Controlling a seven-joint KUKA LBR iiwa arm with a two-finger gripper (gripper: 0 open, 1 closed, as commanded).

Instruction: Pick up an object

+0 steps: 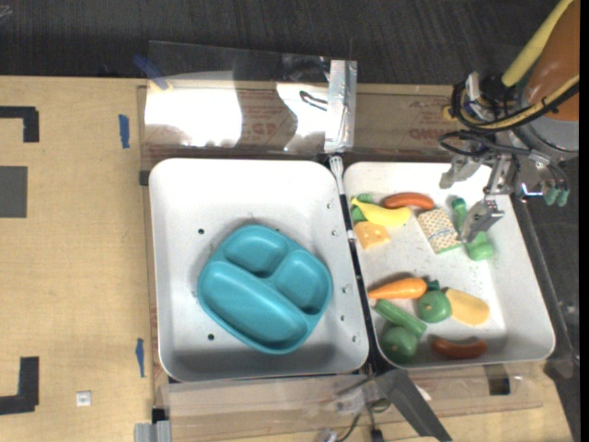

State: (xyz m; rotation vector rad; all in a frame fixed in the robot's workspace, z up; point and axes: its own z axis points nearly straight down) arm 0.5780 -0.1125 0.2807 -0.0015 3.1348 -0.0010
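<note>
The gripper (471,212) hovers above the small green plastic toy (479,248), jaws apart and empty; approach step. Next, descend and close.

1. The arm (552,26) has an orange band with a pale yellow edge near the top right corner.
2. Below the band sits a grey, rounded wrist section (557,132).
3. Black and yellow cables (483,109) loop in a bundle beside the wrist.
4. The gripper (469,196) is bare grey metal, with thin angular fingers (485,212).
5. Small green fittings (552,194) sit on the metal bracket beside the gripper.
</note>
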